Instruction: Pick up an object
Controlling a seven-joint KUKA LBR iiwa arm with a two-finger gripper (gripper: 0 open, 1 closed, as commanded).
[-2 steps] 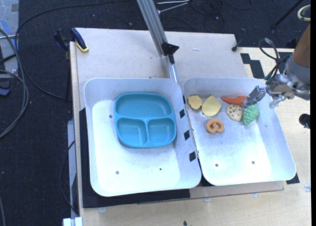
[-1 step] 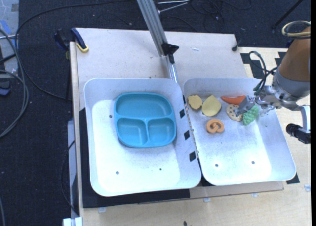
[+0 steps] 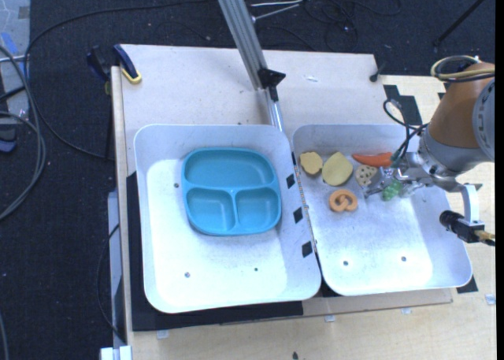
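Two shallow white bins sit side by side on my pale bench, seen from above at a slant. The left bin (image 3: 157, 272) holds a blue divided plate (image 3: 232, 191) with three compartments, lying flat in the bin's upper middle. The right bin (image 3: 378, 264) holds a small cluster of toy food along its far edge.

From left to right in that cluster: a tan, roundish piece like a small potato (image 3: 311, 163), then a yellow piece like a potato or pear half (image 3: 338, 168) just beside it, nearly touching. Nearer the camera than those two lies an orange, ring-shaped piece like a pretzel or doughnut (image 3: 342, 202). To the right is a pale, speckled cracker-like piece (image 3: 365, 176), and behind it an orange carrot (image 3: 372, 159) lying on its side along the bin's far wall. A small green piece (image 3: 390, 191) sits at the right end of the cluster.

My arm (image 3: 465, 126) reaches in from the right, grey with an orange band above the wrist. My gripper (image 3: 396, 180) is down low over the right bin, at the right end of the food cluster, just beside the cracker piece and right at the green piece. Whether it has hold of anything, I cannot tell; the tip is small and blurred against the objects.

A grey metal pole (image 3: 240, 20) slants across the bench from the top of the view toward the gap between the bins.
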